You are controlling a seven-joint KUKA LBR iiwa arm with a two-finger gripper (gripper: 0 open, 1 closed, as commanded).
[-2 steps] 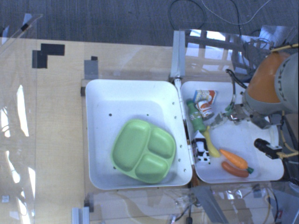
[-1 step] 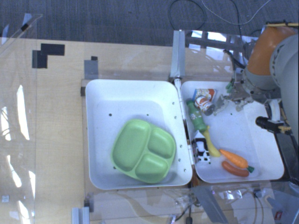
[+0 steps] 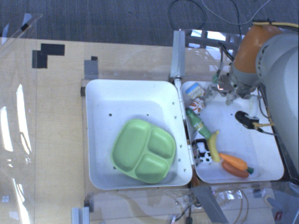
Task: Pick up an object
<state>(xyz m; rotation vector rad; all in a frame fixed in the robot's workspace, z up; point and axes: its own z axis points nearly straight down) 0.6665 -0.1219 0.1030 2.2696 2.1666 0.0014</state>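
Camera view, from above: two white bins sit side by side. The left bin (image 3: 98, 125) holds a green divided tray (image 3: 144, 150). The right bin (image 3: 266, 157) has the clutter: a small can (image 3: 193, 90) and a red-and-white ball (image 3: 198, 106) at the far left corner, a green bottle (image 3: 196, 122) running down the divider, a banana (image 3: 213, 146) below it, a black-and-white toy (image 3: 202, 154), and two carrots (image 3: 234, 165) at the near edge. The arm (image 3: 275, 64) comes in from the right, and the gripper (image 3: 227, 87) hangs over the bin's far end. I'd say the can and ball are the nearest picks, lying just left of it. The bottle's long axis runs away toward the near side.
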